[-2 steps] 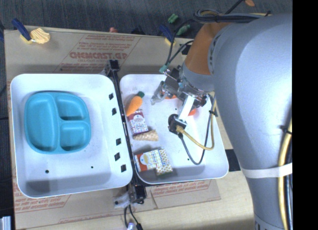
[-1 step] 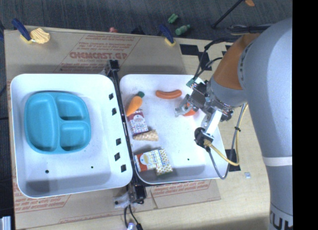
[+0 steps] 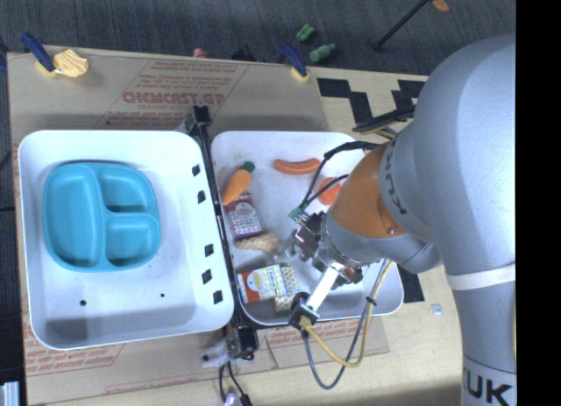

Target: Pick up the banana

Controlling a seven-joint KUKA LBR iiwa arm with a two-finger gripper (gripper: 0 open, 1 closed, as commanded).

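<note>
1. Dark carpet up top, w/ 2 green bits point(image 3: 313, 41) on it. Bench point(image 3: 158, 89) has red print and 2 blue clamps point(image 3: 294, 58) on its far edge.
2. 2 white bins side by side: left bin point(image 3: 26, 220) and right bin point(image 3: 263, 138).
3. Left bin: 1 blue tray point(image 3: 101, 216) w/ 3 compartments.
4. Right bin: 1 carrot point(image 3: 235, 187), 1 sausage point(image 3: 298, 166), 1 packet point(image 3: 244, 218), 1 carton point(image 3: 272, 283), 1 tan piece point(image 3: 257, 242).
5. Banana: can't pick it out for sure. Closest match is the tan piece, mid right bin, btwn packet and carton. Its long axis runs approx. view-left to view-right, lying flat. Can't tell which end is which.
6. Gripper point(image 3: 302, 236) is low in the right bin, just view-right of the tan piece. Can't tell how far open it is, or if it has hold of anything.
</note>
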